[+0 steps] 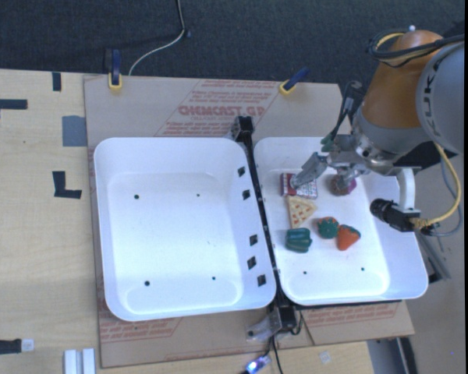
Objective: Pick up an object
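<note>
Over right bin [390,283], arm [405,84] angled down, pincer [306,179] above red packet [287,184].

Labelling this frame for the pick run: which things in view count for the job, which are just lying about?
Job:
- gripper
- right bin
- red packet
- yellow wedge
- green pepper
- carrot-like toy
- small green-red piece

Lying about:
- left bin
- cardboard sheet
- two clamps
- white cable

Brown cardboard sheet [218,107] under the bins, blue-and-yellow clamps [113,68] at its back edge.
</note>
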Controlling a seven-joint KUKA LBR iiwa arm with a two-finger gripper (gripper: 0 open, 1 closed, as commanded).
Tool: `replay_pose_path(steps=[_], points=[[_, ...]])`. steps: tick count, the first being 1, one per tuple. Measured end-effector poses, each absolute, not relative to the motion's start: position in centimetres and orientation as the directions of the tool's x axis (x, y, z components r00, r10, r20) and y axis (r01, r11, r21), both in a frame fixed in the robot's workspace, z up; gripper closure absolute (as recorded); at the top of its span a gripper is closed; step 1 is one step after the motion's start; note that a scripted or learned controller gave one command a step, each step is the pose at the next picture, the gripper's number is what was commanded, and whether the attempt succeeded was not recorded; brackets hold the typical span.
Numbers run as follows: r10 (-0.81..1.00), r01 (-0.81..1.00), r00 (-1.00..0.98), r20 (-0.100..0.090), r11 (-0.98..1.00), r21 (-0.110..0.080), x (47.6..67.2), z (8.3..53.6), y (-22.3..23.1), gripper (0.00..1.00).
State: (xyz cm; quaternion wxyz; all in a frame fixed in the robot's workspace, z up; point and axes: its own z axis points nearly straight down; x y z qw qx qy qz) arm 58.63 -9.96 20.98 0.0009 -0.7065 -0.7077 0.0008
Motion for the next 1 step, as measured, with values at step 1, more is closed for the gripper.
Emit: replay_pose_path(steps=[1], points=[[1.000,1.000,0.002,0.003,-0.001,-0.014,52.76,12.47,-10.54,0.00]])
